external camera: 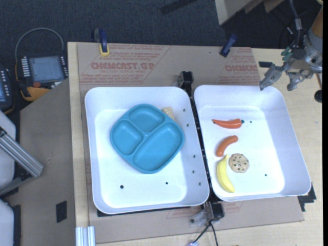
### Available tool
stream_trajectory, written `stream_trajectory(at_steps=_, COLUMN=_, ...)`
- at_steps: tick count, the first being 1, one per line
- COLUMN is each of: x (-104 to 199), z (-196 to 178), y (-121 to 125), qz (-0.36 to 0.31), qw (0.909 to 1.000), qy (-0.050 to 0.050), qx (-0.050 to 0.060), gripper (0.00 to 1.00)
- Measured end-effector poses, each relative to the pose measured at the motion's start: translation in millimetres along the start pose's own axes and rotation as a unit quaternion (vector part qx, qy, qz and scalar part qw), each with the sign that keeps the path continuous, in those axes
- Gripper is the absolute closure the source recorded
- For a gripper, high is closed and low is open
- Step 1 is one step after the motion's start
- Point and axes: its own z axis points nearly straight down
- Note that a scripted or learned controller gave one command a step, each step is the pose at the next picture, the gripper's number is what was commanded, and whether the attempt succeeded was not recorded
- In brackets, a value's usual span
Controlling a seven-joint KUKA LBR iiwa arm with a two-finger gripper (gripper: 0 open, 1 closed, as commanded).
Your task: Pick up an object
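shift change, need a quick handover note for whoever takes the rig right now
Claw: open, holding nothing, above the far right corner of the right bin.
Right bin: red chili pepper, sausage, cookie, banana touching the cookie.
Left bin: blue divided plate, with a pale item partly hidden behind it.
Done: nothing picked yet.
Left: descend, grasp one item, lift.

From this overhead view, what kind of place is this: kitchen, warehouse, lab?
Most likely a robotics lab test bench. Two white bins sit on a protective board clamped down with clips. The food is toy-like: banana, cookie, chili. A teach pendant lies at left, and the gripper hovers at top right.
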Motion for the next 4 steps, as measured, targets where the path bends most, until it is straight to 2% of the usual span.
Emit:
stream_trajectory(at_steps=1, x=1, z=-8, y=3, qz=-0.002, qw=1.0000, qy=-0.002, qx=-0.007, gripper=0.00)
stream_trajectory(at_steps=2, x=-1, z=55, y=0, qz=-0.001, qw=1.0000, qy=-0.001, qx=-0.003, gripper=0.00)
stream_trajectory(at_steps=4, x=5, z=156, y=6, qz=-0.002, qw=1.0000, qy=-0.001, qx=-0.004, gripper=0.00)
